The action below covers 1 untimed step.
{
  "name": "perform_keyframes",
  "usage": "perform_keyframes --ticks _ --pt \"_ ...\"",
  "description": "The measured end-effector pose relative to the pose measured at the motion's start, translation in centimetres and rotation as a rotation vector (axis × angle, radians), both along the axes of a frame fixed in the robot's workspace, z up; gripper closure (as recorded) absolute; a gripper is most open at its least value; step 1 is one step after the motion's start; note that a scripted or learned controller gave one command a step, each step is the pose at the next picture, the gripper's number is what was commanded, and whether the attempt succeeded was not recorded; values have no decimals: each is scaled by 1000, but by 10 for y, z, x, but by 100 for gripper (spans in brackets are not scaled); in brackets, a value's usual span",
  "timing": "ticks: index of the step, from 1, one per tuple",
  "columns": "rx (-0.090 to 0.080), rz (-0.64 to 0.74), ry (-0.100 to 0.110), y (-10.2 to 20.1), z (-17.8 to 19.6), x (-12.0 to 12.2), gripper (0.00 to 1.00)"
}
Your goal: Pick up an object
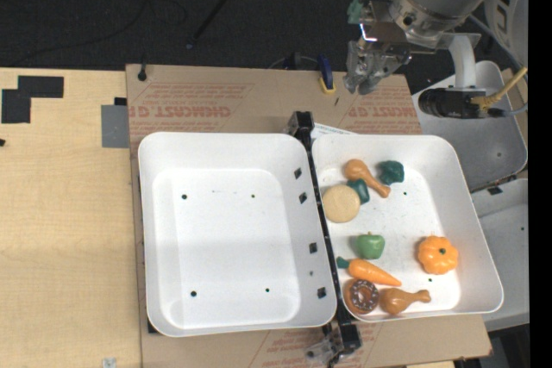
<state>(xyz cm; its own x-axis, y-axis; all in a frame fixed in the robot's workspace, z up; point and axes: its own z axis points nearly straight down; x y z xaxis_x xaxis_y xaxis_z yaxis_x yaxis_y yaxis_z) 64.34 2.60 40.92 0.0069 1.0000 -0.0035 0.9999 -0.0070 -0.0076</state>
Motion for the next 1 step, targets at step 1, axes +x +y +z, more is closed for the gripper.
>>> perform_keyframes --ticks 1 --pt "2 3 -3 -57 -16 0 100"
